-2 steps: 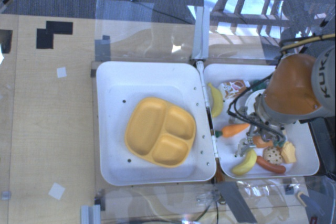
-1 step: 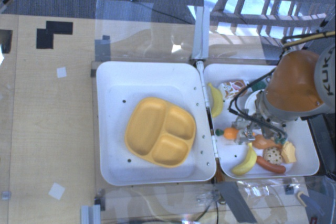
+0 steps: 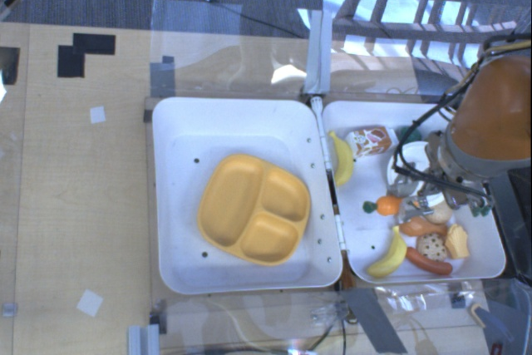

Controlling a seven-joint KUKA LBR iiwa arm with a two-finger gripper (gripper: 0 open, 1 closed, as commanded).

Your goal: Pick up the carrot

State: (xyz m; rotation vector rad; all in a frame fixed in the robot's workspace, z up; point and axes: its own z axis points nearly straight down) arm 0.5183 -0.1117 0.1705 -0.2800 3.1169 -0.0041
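The carrot (image 3: pixel 386 205) is a short orange piece with a green top pointing left, lying near the middle of the right bin (image 3: pixel 495 262). My gripper (image 3: pixel 428 197) hangs just to its right, low over the bin, under the grey wrist and orange band (image 3: pixel 499 108). The gripper's left side reaches the carrot's right end, and the wrist hides how they meet. I see nothing lifted clear of the bin floor.
The right bin also holds a banana (image 3: pixel 341 158) by the left wall, a packet (image 3: pixel 370 141), a second banana (image 3: pixel 389 255), a cookie (image 3: pixel 431 245), a sausage (image 3: pixel 428 263), a cheese wedge (image 3: pixel 457 241) and an orange-brown piece (image 3: pixel 418 226). The left bin (image 3: pixel 174 179) holds a yellow divided plate (image 3: pixel 253 208).
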